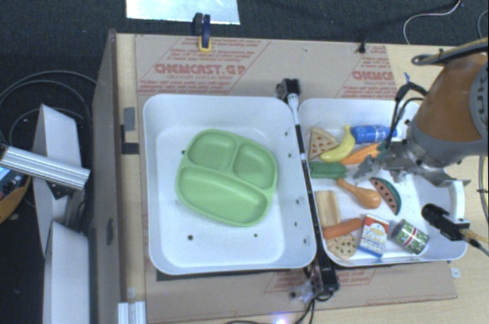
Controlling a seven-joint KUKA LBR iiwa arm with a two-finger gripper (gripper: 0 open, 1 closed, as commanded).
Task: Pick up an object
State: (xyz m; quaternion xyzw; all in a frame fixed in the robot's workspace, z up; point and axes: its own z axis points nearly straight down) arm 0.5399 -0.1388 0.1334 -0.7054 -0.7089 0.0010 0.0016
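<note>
Dark carpet surrounds a cardboard-topped bench [229, 63] carrying two white bins side by side. Left bin [164, 185] holds one green tray [227, 176] with three compartments, lying flat near its centre. Right bin [451, 254] holds a crowded lot of toy food: banana [337, 149], blue bottle [370, 133], waffle slice [320, 139], carrot [359, 155], green pod [327, 170], drumstick [361, 194], melon slice [386, 194], bread [328, 206], sausage [341, 228], small carton [374, 235] and can [409, 237].

Arm enters from the right, orange band above the wrist, and stands over the upper middle of the right bin. Gripper [380, 162] points down and toward the left, its tip among the carrot, drumstick and melon slice. Finger opening cannot be judged from this angle, and no item is seen between the fingers, so no hold is recorded.

Governing relation: nearest items lie directly under and just left of the tip. Carrot runs left-right with its near end touching or almost touching the tip; drumstick lies just below, slanted down to the right. Judgement: pick is at the descent stage, not complete. Risk: items lie packed, some overlapping, so a closing grasp may catch two or glance off a rounded one.
</note>
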